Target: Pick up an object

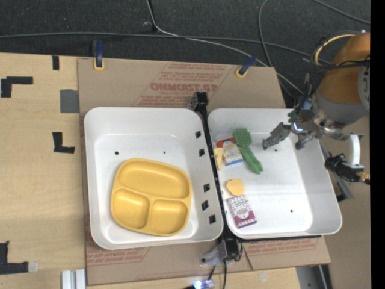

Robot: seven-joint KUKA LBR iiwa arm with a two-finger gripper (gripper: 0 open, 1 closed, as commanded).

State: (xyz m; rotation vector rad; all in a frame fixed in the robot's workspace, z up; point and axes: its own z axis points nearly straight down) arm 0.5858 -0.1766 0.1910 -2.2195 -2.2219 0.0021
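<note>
The right bin (313, 221) holds a green brush (248, 150) lying at a slant near its left side. A small red and yellow packet (229, 153) sits beside it. Below these lie a yellow chunk (235, 187) and a red and white pouch (240, 211). My gripper (283, 142) hovers over the upper right part of this bin, to the right of the green brush. It is open, with nothing between its fingers (274, 138).
The left bin (99, 131) carries a yellow divided tray (150, 196). A black divider (207, 161) runs between the bins. Cardboard lies under both bins, and cables cross the dark floor at the back.
</note>
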